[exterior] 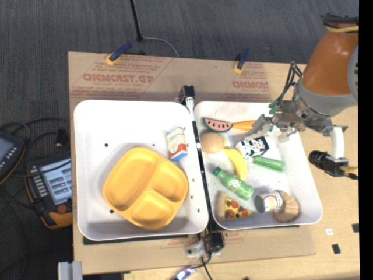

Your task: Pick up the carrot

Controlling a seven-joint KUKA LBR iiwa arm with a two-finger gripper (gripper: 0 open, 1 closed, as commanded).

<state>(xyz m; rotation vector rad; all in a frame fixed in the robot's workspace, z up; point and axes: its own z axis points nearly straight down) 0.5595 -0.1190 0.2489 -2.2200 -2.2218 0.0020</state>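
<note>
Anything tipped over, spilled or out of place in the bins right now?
Nothing spilled or damaged. The right bin is crowded: the green bottle and the can lie on their sides, and the carrot sits at the far edge beside the watermelon slice. In the left bin, the yellow divided plate sits askew.

Two bins side by side mid-frame: left bin [87, 156], right bin [309, 185]. In the left bin, a divided plate [145, 186] toward lower centre; a small carton [177, 143] just above and right of it, near the shared wall. In the right bin, a watermelon slice [217, 123] at upper left, the carrot [243, 125] just right of it, the gripper [263, 125] above the carrot's right end. Below the slice, a bun [213, 143], then a banana [236, 162]. A milk carton [255, 147] right of the banana; a bottle [232, 181] below; a pizza slice [231, 207] at lower left; a can [268, 202] lower right.
</note>
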